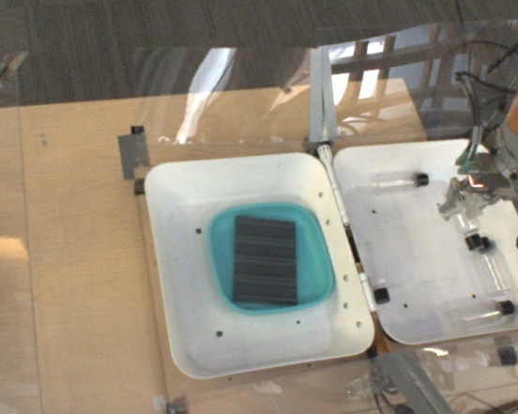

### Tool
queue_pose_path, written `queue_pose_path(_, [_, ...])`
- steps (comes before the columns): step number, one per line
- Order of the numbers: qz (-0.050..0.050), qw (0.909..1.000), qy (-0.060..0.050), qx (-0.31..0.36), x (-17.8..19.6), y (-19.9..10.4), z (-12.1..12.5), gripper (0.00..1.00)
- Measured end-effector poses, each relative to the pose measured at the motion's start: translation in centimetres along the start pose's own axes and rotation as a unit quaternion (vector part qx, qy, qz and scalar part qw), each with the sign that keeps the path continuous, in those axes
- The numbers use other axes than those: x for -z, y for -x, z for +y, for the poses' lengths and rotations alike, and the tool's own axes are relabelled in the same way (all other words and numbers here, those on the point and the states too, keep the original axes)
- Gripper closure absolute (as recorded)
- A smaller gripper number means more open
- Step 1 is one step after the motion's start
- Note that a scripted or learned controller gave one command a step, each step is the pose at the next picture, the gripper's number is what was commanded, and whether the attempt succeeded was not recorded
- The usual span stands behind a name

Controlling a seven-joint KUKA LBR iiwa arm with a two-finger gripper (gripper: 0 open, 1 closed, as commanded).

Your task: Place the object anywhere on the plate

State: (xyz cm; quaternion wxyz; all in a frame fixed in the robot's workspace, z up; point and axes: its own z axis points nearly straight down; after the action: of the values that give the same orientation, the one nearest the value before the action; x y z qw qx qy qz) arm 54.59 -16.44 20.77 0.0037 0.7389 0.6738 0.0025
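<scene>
The dark ribbed block already lies flat on the teal plate in the bin well to my claw's left, so I judge the placing done and only a clear retreat remains; my claw hangs over the other bin; how far it gapes I cannot tell; nothing visibly held.

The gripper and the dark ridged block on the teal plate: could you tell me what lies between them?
In the camera view, between gripper and block: bare right-bin floor, then the bins' adjoining walls.
</scene>
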Motion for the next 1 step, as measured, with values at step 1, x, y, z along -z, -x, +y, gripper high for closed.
queue_pose_path(1, [0.001, 0.9995, -0.001, 0.032, -9.81, -6.84, -4.55, 1.0])
